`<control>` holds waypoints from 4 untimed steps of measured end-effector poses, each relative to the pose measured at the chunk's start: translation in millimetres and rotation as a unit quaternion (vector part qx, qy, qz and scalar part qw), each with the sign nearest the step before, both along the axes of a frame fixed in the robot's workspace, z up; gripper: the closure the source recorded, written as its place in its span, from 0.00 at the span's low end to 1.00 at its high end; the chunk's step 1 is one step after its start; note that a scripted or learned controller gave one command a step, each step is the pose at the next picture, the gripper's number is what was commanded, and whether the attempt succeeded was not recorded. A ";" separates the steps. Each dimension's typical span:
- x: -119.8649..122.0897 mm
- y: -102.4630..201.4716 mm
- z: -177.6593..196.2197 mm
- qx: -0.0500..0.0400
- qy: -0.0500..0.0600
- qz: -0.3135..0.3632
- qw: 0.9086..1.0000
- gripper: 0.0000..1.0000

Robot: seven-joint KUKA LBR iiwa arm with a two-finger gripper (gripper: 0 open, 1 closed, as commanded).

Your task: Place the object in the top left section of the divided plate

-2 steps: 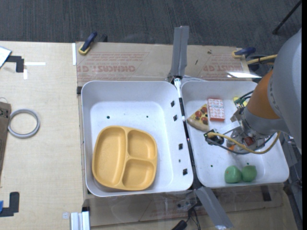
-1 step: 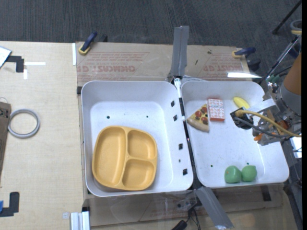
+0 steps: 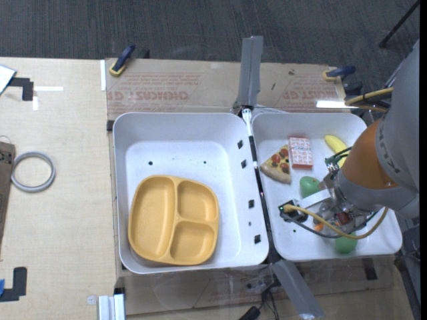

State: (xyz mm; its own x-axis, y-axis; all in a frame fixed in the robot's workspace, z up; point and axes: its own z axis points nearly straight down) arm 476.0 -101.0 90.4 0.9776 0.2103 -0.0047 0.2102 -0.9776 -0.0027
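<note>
The yellow divided plate (image 3: 175, 219) lies in the left bin (image 3: 180, 133), with one long section on its left and two smaller ones on its right. In the right bin (image 3: 280, 239) lie a pizza slice (image 3: 277, 165), a red box (image 3: 300, 152), a yellow banana (image 3: 335, 143), a green piece (image 3: 309, 186) and another green piece (image 3: 345, 245). My gripper (image 3: 328, 220) is low in the right bin's front right part, between the two green pieces, with cables looped around it. A small orange bit (image 3: 319, 227) shows just beneath it.
A grey tape roll (image 3: 31, 171) lies on the bench to the far left. Blue clamps (image 3: 123, 59) (image 3: 342, 73) hold the cardboard behind the bins. The divider wall (image 3: 252, 172) between the bins carries black clips. The arm's body covers the right bin's right side.
</note>
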 end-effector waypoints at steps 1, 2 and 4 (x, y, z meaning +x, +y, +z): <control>1.2 47.1 100.2 -0.001 0.000 -0.005 1.000 1.00; 2.1 43.8 248.4 -0.002 -0.001 0.001 1.000 1.00; 1.9 -114.7 349.7 -0.002 0.001 -0.005 1.000 1.00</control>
